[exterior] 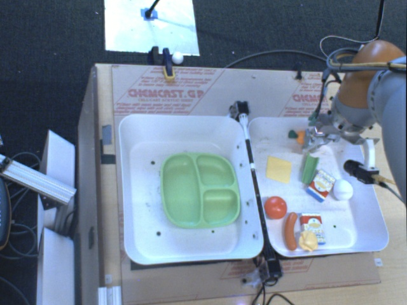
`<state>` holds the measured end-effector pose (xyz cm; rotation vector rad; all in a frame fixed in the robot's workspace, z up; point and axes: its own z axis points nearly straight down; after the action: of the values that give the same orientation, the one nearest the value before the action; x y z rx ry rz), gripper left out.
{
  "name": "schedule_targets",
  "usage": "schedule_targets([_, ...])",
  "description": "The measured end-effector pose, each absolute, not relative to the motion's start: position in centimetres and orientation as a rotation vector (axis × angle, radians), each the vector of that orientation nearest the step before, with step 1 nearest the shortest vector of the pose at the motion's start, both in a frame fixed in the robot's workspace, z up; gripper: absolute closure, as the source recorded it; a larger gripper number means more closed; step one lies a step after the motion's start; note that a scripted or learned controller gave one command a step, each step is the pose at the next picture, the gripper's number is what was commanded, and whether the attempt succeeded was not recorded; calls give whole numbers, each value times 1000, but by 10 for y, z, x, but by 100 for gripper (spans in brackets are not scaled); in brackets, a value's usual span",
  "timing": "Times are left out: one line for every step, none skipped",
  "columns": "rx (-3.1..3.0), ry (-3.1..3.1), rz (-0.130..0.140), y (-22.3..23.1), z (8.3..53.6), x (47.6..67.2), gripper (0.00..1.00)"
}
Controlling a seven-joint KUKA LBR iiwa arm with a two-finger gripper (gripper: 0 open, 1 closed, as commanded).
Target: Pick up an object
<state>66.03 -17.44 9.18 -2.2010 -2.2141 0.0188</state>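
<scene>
We see the tool point(316, 138) low over the far end of the right bin point(375, 230), just above the upper tip of a green stick-shaped piece point(310, 168); we cannot tell how it stands. Nearby lie a yellow square point(278, 169), a white egg point(343, 189), a red tomato point(275, 207) and a sausage point(291, 230). The left bin point(137, 145) on the desk point(165, 91) holds a green divided tray point(200, 189).

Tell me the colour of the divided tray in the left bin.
Light green; the divided tray shows clearly in the camera view.
</scene>
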Motion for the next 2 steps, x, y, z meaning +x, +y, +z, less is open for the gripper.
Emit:
schedule_targets([-2204, -2220, 13, -174, 93, 662, 0])
schedule_targets([-2204, -2214, 23, -157, 81, 664, 0])
